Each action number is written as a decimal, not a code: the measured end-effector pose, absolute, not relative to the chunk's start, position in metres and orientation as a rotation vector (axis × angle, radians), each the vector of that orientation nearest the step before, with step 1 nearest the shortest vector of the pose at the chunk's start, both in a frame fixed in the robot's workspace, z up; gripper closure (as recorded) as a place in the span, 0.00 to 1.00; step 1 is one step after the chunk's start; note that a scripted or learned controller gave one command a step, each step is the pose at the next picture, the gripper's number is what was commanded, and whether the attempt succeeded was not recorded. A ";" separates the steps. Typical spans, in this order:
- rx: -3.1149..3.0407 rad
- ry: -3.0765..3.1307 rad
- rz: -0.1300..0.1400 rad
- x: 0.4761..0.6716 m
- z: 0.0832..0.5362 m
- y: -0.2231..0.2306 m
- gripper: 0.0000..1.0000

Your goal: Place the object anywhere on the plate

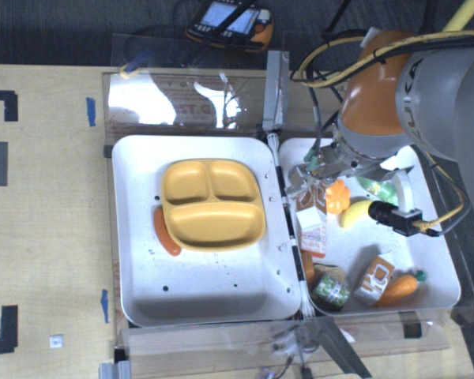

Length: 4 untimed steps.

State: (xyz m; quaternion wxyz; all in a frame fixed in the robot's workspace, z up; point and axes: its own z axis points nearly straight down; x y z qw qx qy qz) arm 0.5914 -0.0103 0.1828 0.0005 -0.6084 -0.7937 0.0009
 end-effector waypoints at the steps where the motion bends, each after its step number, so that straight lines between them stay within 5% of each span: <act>1: -1.907 -2.496 0.006 0.591 0.191 -0.009 1.00; 2: -1.949 -2.463 0.004 0.666 0.183 0.045 1.00; 3: -1.949 -2.463 0.004 0.666 0.183 0.045 0.00; 4: -1.949 -2.463 0.004 0.666 0.183 0.045 0.00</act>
